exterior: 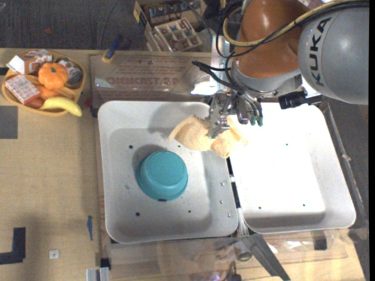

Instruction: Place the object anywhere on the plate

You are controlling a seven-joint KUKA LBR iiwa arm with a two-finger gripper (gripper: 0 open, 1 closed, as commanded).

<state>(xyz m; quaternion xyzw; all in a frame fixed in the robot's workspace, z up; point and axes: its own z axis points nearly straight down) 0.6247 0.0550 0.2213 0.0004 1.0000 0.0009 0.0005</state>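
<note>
Here the claw hangs over the far right corner of the left bin, right at the ridge where the two bins meet. Its metal fingers point down into a pale tan, floppy object, something like a flat bread or cloth piece, and the tips look to be touching or pressing into its right part. Whether the fingers are spread or pinched on it I cannot tell; the object drapes around them and hides the gap, so I would not call it held. The object lies directly beneath the claw and spreads out from it both ways, its long axis running roughly left to right, with one lobe reaching left into the bin and a smaller lobe lapping right onto the ridge toward the right bin. The plate, a teal round dish, sits near the middle of the left bin, toward the viewer and to the left of the claw, apart from the object with bare white floor between them. So the coming move, as I judge it, turns on carrying the object down and leftward in the view to the plate. The risk is that a limp thing slips or trails. At the far left of the worktop stands a fruit basket.
</note>
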